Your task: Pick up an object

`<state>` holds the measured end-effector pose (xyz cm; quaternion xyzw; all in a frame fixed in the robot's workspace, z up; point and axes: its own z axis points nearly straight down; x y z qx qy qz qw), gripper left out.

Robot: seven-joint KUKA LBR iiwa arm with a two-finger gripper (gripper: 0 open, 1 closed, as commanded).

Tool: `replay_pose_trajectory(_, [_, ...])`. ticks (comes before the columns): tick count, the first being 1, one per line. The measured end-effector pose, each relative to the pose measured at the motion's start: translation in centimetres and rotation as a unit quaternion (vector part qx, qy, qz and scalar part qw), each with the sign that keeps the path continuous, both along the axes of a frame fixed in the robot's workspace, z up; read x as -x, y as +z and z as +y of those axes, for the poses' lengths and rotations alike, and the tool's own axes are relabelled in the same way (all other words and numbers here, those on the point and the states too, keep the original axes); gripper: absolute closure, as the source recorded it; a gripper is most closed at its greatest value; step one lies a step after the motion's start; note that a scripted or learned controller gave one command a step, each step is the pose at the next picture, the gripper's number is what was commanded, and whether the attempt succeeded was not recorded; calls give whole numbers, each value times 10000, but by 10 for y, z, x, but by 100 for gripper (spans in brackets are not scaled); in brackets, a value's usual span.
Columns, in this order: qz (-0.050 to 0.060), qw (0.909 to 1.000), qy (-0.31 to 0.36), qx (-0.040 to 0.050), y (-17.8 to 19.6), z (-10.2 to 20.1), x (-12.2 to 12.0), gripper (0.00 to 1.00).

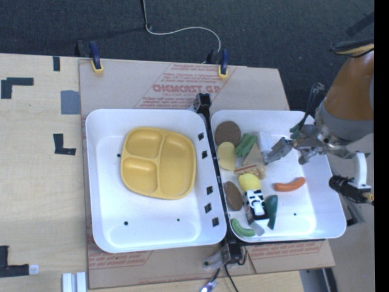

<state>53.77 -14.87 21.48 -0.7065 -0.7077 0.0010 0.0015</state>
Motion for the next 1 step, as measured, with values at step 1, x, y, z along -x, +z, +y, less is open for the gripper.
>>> replay_pose_trajectory(1, [-44,10000,5,2,-117,7,18,0])
